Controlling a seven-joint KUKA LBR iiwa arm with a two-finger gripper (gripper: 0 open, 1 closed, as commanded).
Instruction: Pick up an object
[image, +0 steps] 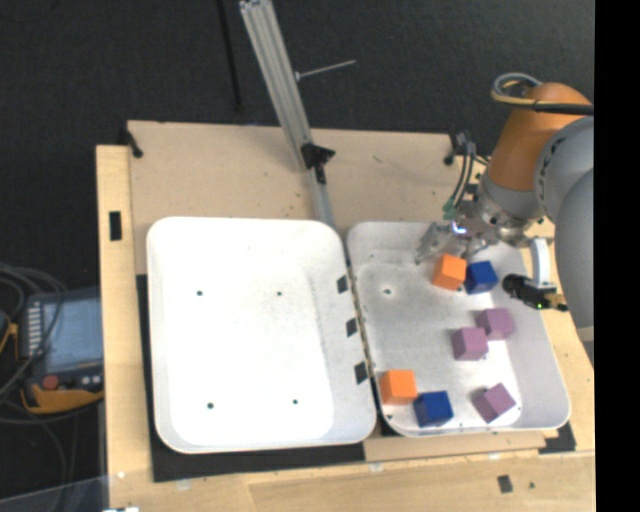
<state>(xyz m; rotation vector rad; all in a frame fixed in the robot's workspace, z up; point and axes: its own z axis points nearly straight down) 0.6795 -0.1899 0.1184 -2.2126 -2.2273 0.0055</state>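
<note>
Seven blocks in right bin (392, 250); gripper (452, 240) over orange block (450, 271), finger state can't tell.

This was a robotics lab or test cell, no question. A plain wooden bench (260, 170) stood on dark flooring, carrying two shallow white bins (250, 330) set side by side on a black mat. A grey industrial arm with an orange band (525, 140) leaned in from the right. A bare aluminium mast (285, 100) rose from the bench's back, and a handheld control pendant with a screen (60, 345) lay off to the left amid loose cables. Coloured foam-like practice cubes (468, 343) dotted one bin.
</note>
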